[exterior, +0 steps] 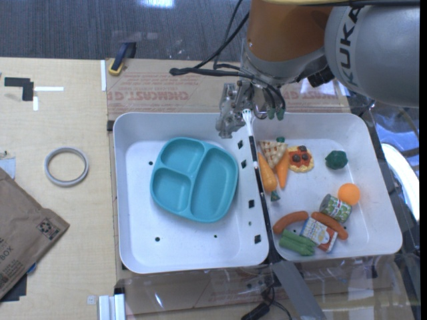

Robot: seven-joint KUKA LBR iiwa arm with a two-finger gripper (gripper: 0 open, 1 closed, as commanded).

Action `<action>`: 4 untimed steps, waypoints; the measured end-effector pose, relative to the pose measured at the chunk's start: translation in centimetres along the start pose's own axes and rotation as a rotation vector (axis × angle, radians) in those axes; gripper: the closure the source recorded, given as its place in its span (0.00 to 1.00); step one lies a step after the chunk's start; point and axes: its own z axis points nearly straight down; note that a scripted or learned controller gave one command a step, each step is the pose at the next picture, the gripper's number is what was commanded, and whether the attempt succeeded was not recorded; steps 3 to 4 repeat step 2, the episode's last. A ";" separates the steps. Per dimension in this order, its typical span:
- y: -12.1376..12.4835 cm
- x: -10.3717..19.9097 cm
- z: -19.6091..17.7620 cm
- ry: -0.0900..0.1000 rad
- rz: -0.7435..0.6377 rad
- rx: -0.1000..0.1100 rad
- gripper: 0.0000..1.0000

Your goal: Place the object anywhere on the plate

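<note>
A teal plate (195, 179) with three compartments lies in the left bin (133, 232), and nothing rests on it. My gripper (235, 120) hangs over the far end of the divider between the bins, just beyond the plate's far right corner. I see no object in it. Toy foods lie in the right bin (380, 245): a waffle slice (272, 151), two carrots (267, 173), a pizza piece (300, 159), a green lump (336, 159) and an orange ball (348, 193).
Near the right bin's front lie a can (335, 207), two sausages (290, 220), a small carton (313, 231) and a green vegetable (297, 244). A tape roll (66, 166) and a cardboard box (23, 235) sit on the bench at left. Cables hang behind the gripper.
</note>
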 end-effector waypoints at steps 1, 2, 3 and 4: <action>0.0 0.0 0.0 0.001 0.000 0.000 0.00; -6.4 2.8 5.2 0.007 0.134 0.001 0.00; -6.4 2.8 5.2 0.007 0.134 0.001 0.00; -6.4 2.8 5.2 0.007 0.134 0.001 0.00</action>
